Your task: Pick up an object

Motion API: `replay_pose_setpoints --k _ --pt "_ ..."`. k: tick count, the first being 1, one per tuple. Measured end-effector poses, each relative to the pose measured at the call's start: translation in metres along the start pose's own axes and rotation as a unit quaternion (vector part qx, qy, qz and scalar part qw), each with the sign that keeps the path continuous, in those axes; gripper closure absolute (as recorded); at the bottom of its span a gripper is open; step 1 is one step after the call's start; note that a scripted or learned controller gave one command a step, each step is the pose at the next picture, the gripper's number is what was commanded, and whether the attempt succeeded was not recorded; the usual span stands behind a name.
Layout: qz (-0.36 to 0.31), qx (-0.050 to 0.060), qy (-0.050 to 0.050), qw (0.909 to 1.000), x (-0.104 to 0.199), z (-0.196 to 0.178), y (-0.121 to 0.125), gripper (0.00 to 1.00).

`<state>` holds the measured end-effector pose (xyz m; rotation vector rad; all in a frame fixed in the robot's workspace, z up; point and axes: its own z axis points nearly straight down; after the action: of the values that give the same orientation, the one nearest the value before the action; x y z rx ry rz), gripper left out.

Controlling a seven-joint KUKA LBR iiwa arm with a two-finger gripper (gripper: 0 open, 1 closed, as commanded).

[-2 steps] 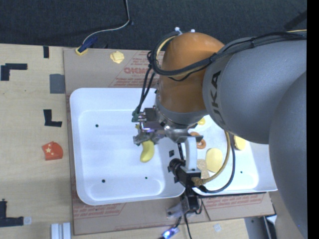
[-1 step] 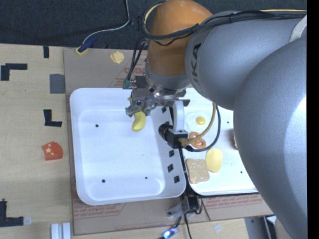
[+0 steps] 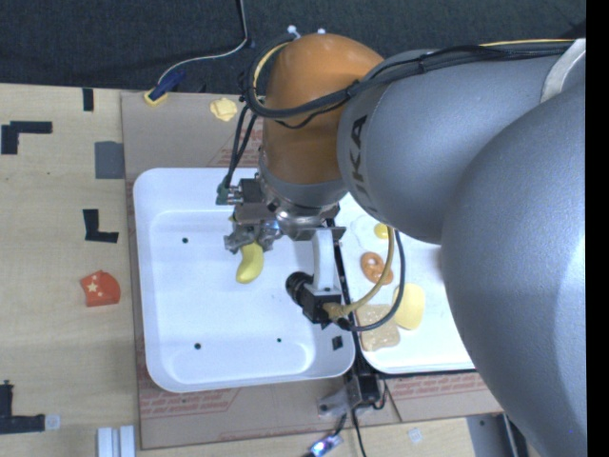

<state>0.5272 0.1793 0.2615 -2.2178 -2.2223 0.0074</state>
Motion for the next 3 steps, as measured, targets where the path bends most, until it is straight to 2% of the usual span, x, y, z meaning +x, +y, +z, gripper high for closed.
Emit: replay_pose_setpoints --k 2,3 --pt "-0.001 -0.002 0.001 1.0 -0.007 -0.113 -0.045 1.0" --pt "0.003 0.003 -0.001 1.0 -0.052 -0.024 -0.045 1.0"
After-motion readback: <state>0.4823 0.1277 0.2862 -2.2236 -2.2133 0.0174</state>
